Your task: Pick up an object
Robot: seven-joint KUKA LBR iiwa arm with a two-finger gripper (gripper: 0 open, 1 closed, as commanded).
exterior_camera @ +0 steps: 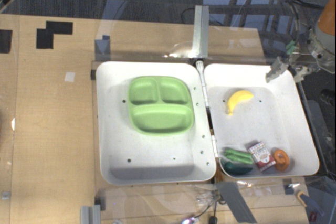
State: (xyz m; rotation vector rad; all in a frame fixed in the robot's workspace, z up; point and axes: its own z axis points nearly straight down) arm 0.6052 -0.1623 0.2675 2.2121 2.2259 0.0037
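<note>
Banana (239,100) is the most exposed object: a short, curved yellow fruit, smooth and evenly coloured, with its lower tip pointed toward the divider (206,113) between the bins. It is lying flat in the right bin (294,113), in that bin's far half, well apart from everything else.

Nearest the camera, along the right bin's near wall, three things are packed close together. A green vegetable (237,157), long and dark, is laid nearest the divider. Just right of it, a small red-and-white packet (261,156) is seen, printed and slightly tilted. An orange round fruit (281,160) is touching the packet on the side away from the divider.

Left of the divider, a green sectioned plate (160,104) is set in the middle of the left bin (113,128).

Farthest back, beyond the banana and over the right bin's far right corner, the gripper (286,66) is held above the rim. Its claw is seen apart, with nothing between the fingers.
</note>
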